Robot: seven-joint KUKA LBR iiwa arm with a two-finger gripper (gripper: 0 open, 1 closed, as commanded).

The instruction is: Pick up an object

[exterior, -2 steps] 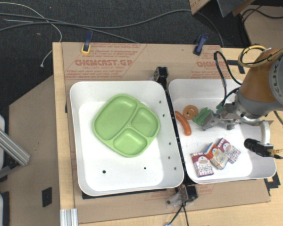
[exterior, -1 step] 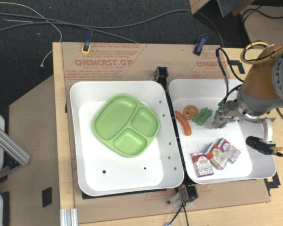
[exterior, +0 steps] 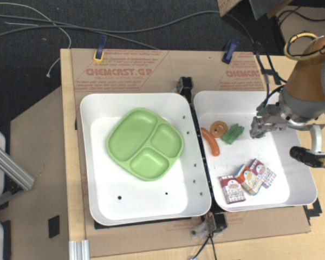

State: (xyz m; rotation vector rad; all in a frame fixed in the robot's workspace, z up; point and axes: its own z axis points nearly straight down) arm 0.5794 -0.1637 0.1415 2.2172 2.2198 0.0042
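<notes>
The gripper (exterior: 258,130) hangs at the right of the frame, beside the green toy (exterior: 232,132) in the right bin (exterior: 300,191), maybe to grab it. I cannot tell how it is set.

We look down at a slant from one fixed camera high above the bench (exterior: 151,61), far enough to take in both bins (exterior: 97,161), left of the gripper (exterior: 258,130).
</notes>
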